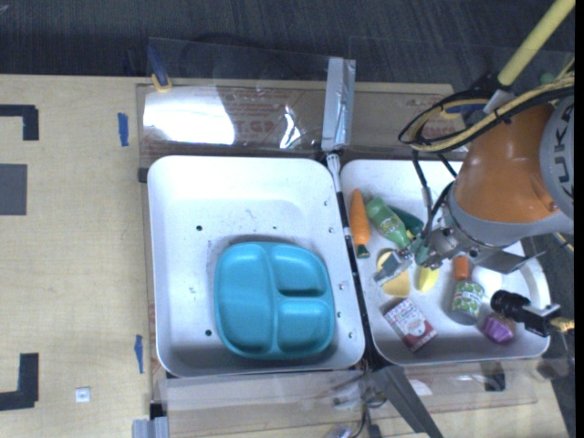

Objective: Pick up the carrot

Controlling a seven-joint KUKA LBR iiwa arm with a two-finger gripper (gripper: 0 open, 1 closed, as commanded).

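Carrot (360,220) lies along the right bin's (529,352) left wall, centre-right of frame, beside a green bottle (388,224). Gripper (422,252) hovers nearby; jaws' state unclear. Best approach: align lengthwise, descend clear of the bottle.

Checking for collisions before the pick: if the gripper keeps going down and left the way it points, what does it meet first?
Probably the yellow piece just below the gripper, not the carrot, which lies farther left; depth is unclear.
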